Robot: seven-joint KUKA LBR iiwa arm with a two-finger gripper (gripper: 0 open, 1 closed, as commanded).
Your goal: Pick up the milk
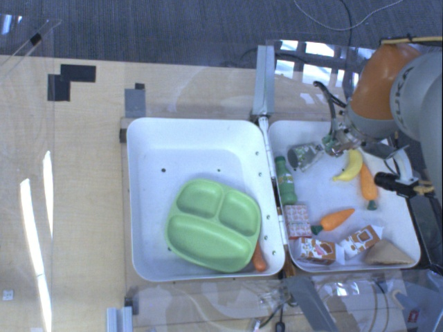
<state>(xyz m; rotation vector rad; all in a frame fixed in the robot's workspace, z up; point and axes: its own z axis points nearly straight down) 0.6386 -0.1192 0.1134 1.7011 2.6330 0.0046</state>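
2 white bins, 1 green plate, 3 carrots, 1 banana, 2 milk cartons, 1 green bottle

Bright, even overhead light; colours read true. White bins run close to overexposed, walls nearly featureless. Soft, short shadows under the green tray. Pale streaks of glare on the wooden table at left, from a clear panel. Blue-white reflections on the glass at the top right. Arm slightly soft at the right edge. Overall focus moderate, fine detail grainy.
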